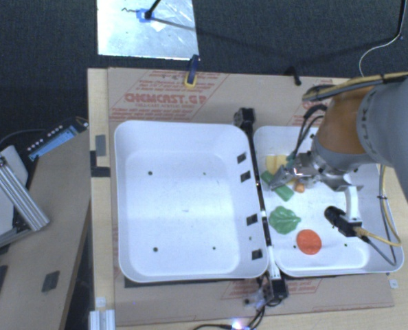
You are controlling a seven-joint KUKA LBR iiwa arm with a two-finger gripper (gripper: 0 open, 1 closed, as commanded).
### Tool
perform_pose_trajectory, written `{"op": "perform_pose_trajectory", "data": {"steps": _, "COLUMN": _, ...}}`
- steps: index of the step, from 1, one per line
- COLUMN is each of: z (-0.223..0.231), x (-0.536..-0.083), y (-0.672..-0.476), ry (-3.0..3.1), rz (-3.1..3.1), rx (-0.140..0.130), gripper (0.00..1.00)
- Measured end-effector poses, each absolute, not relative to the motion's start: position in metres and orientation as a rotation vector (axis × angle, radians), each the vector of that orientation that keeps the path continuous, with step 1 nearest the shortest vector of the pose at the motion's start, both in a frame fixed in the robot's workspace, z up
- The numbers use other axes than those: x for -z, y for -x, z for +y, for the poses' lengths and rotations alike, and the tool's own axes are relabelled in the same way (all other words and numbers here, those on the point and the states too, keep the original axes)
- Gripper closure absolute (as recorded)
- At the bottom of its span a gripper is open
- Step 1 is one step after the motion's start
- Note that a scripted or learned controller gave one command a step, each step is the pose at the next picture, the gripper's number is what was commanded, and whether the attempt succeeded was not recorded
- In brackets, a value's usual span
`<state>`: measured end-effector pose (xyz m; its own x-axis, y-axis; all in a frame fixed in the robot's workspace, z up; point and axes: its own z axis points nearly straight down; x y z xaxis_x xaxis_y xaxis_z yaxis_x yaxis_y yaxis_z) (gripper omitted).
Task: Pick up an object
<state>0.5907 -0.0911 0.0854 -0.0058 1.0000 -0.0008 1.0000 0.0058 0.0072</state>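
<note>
I had the tool [281, 179] low in the right bin [369, 260], and couldn't tell how its fingers stood. A small green piece [284, 192] lay just at its 6 o'clock, long axis running 10 to 4. My arm [376, 126] slanted in from 2 o'clock.

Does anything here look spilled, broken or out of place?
Nothing stands out. The few small objects, such as the orange disc and the green leafy piece, all lie inside the right bin. Nothing looks spilled or broken.
</note>
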Motion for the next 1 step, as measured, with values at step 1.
{"op": "perform_pose_trajectory", "data": {"steps": 1, "z": -0.0848, "x": -0.0852, "y": -0.6168, "ry": -2.214, "rz": 2.225, "rx": -0.004, "gripper": 0.00}}
